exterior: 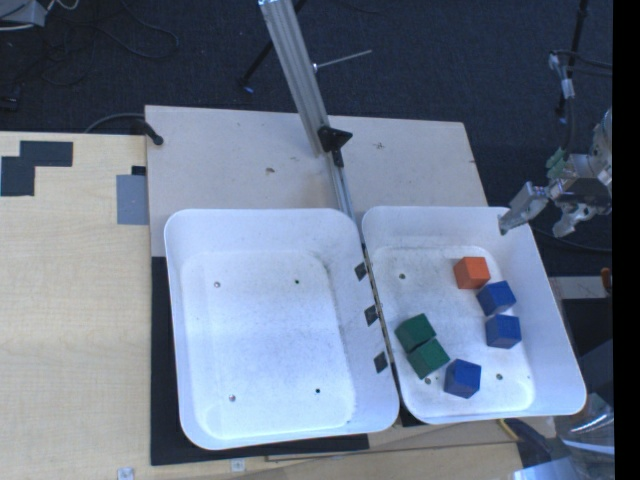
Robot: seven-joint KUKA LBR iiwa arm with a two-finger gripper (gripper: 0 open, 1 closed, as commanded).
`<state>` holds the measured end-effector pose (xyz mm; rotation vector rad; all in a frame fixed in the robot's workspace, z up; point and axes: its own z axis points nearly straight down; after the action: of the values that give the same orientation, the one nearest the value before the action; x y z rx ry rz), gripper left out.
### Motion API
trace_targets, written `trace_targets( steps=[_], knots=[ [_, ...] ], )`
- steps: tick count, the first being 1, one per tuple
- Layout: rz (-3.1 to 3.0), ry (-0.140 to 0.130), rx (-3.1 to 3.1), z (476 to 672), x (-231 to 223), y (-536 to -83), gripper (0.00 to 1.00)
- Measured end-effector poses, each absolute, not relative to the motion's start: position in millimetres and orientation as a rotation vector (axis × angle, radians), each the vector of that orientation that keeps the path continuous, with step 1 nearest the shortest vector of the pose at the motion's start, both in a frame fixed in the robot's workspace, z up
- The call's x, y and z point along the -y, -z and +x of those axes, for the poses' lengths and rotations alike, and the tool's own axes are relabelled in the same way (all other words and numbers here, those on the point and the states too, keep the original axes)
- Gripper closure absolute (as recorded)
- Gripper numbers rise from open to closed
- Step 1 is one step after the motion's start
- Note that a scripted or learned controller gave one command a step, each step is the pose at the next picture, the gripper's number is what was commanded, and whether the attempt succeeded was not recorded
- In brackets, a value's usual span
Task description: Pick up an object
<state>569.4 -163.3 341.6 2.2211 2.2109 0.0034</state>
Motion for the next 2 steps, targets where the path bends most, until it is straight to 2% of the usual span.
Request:
trace_targets(
  steps=[1, 2],
  knots=[
    [2.222, 0.008, -2.230, 641.7, 176, -216, 0.00],
    [2.229, 0.009, -2.226, 648.1, 209, -100, 0.00]
  ],
)
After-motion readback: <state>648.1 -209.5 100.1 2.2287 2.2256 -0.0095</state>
